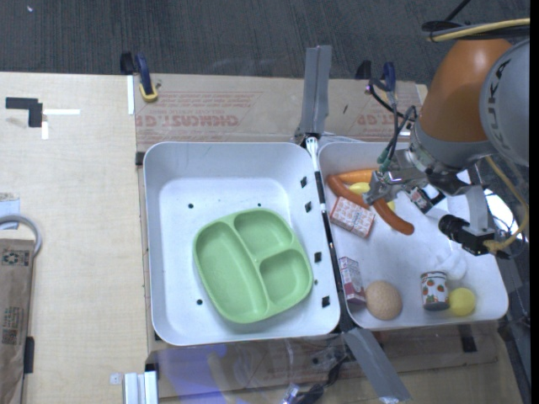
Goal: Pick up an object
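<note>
gripper [381, 185] tips obscured over carrot [370, 196]

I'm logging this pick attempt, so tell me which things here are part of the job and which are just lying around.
Job: gripper; pickable things in the right bin: orange carrot, red-patterned packet, small carton, tan egg, little can, yellow lemon.

Lying about: green divided plate in the left bin; brown paper bag; blue clamps.

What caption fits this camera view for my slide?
KUKA arm's gripper hovers over orange carrot in right bin; green divided plate lies in left bin.
</note>
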Robot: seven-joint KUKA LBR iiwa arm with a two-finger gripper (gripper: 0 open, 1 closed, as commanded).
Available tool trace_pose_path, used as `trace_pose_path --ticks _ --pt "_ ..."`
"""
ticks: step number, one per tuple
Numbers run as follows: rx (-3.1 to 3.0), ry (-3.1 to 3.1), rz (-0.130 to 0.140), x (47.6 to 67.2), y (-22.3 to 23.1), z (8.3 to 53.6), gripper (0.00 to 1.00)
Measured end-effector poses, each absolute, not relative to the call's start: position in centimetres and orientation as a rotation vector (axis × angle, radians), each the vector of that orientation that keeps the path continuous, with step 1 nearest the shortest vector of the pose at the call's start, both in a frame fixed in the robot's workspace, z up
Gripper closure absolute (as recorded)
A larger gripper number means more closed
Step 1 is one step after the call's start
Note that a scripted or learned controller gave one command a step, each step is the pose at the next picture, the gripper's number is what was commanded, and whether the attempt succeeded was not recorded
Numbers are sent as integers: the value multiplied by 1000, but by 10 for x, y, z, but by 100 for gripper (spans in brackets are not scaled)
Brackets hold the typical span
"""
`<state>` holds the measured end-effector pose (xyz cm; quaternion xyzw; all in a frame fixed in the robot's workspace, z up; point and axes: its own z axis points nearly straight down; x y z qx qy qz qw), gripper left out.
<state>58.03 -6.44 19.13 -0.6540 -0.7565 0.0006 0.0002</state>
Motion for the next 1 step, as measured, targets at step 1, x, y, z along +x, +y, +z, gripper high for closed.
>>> trace_pose_path --ticks 1 --pt "-1953 -2459 3 550 -80 191 100"
